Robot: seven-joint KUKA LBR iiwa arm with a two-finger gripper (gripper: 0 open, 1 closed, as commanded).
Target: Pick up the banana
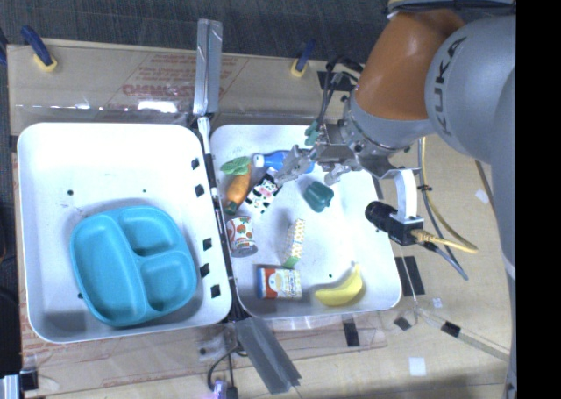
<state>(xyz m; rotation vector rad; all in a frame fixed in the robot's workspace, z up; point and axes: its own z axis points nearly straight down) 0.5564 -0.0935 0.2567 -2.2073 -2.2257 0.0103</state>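
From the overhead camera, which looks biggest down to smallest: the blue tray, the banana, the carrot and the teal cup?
Largest to smallest in the camera view:
1. Blue tray, by far.
2. Banana.
3. Carrot, slightly smaller.
4. Teal cup, close to the carrot, so unsure.

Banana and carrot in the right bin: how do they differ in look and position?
The banana is yellow and curved; the carrot is orange, straighter, with a green top. The banana lies by the near edge of the right bin, beside a small carton; the carrot lies against the bin's left wall, further back. Both lie loose, apart from the gripper.
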